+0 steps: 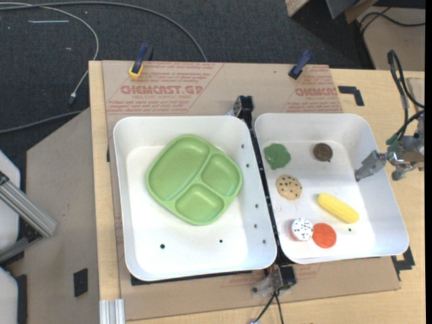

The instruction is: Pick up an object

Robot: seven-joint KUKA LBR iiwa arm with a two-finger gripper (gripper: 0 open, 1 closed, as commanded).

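End effector [373,165]: it sits at the right rim of the right bin, coming in from the view's right edge; one grey finger tip pokes in over the bin wall. Whether it is open or closed cannot be told from this view, and nothing is seen in its grasp.
Right bin [388,211]: white and shallow, directly under and to the left of the end effector, holding six small things.
Brown ball [322,152]: nearest thing to the end effector, a little to its left and slightly farther back in the bin.
Yellow banana [337,207]: down and left of the end effector, lying at a slant on the bin floor, apart from it.
Orange disc [325,236]: below the banana, touching the white die [302,229] on its left.
Cookie [289,187]: farther left of the end effector, mid-bin.
Green lump [277,156]: left of the brown ball, near the bin's left wall.
Left bin [135,248]: well to the left of the end effector, side by side with the right bin.
Green divided plate [194,179]: lies in the left bin, turned at an angle, far from the end effector.
Desk [108,181]: cardboard-covered, carrying both bins.
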